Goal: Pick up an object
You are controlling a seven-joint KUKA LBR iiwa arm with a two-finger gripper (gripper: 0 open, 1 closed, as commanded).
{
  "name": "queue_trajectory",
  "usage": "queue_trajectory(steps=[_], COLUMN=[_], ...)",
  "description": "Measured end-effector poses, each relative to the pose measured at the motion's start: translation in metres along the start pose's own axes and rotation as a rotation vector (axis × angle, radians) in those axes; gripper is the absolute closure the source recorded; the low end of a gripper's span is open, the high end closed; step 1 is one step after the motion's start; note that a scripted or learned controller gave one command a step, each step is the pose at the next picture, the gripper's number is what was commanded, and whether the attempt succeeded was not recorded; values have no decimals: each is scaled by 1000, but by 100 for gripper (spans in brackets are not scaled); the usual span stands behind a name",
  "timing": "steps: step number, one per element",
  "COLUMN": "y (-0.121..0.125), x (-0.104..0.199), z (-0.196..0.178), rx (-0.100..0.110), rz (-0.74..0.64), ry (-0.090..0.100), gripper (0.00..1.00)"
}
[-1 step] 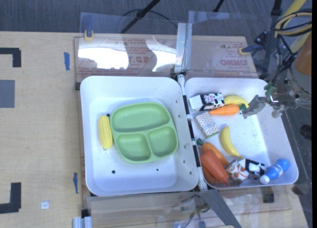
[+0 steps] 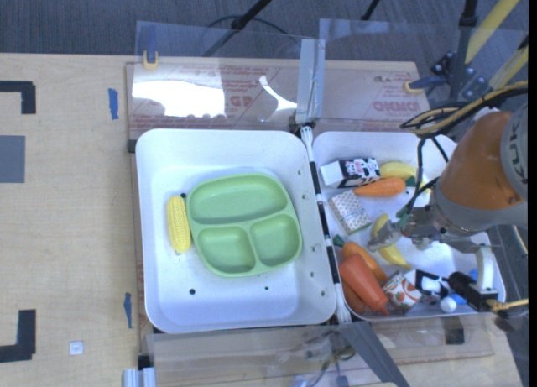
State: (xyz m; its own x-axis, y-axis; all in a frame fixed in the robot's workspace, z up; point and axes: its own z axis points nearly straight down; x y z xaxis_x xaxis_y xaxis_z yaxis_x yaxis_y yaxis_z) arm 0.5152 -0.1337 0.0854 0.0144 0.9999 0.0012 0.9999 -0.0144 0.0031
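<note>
My gripper (image 2: 406, 226) hangs low over the middle of the right bin (image 2: 436, 138), under the orange-banded wrist. Right beside it, on its left, is a small yellow banana-like piece (image 2: 384, 229), and another yellow piece (image 2: 393, 253) lies just below. An orange carrot (image 2: 379, 187) rests further back, next to a tan patterned packet (image 2: 349, 209). Two larger orange carrots (image 2: 362, 278) lie at the bin's front left, with a red and white can (image 2: 404, 291) beside them. Whether anything is gripped is hidden by the wrist.
The left bin (image 2: 159, 167) holds a green divided plate (image 2: 243, 224) and a yellow corn cob (image 2: 178, 222) to its left. A black and white cow-patterned item (image 2: 359, 167) and a yellow item (image 2: 397, 169) sit at the back of the right bin. Clear panels stand behind both bins.
</note>
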Motion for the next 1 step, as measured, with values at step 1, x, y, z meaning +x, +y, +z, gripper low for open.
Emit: queue_trajectory(steps=[1], y=[1], x=[-1], z=[-8], rx=[-1], rz=[3], ry=[-2], gripper=[100])
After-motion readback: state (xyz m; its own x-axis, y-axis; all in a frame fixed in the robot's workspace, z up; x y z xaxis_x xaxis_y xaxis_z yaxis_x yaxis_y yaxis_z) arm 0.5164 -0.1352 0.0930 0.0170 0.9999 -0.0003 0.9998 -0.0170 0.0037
